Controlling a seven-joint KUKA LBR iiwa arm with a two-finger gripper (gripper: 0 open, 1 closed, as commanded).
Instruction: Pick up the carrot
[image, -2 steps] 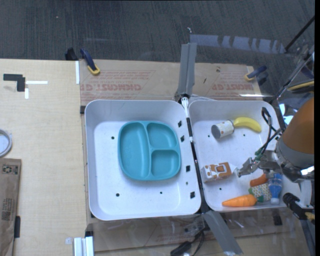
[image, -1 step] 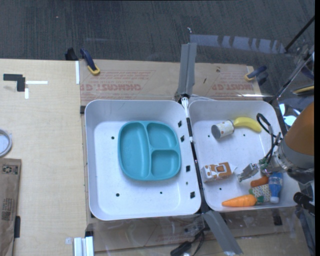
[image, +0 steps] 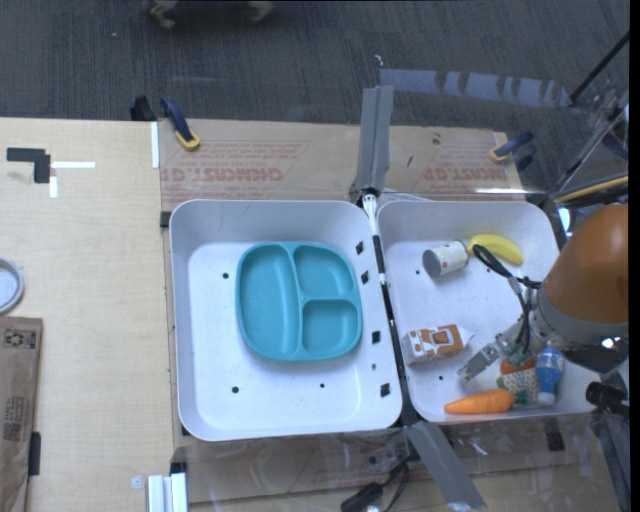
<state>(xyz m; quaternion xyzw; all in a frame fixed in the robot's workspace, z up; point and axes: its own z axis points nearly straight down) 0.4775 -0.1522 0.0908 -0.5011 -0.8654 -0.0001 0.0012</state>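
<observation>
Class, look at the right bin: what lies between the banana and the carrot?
In the camera view, between the banana and carrot lies bare white bin floor, crossed by the gripper.

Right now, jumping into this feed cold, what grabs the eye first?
The teal divided plate sits alone in the left bin. In the right bin, the orange carrot lies near the front edge, with the arm's gripper low just above it among a small carton, banana and bottle.

Light wooden bench (image: 90, 300), two white bins (image: 190, 330) side by side, cardboard sheet (image: 270, 160) behind them
</observation>
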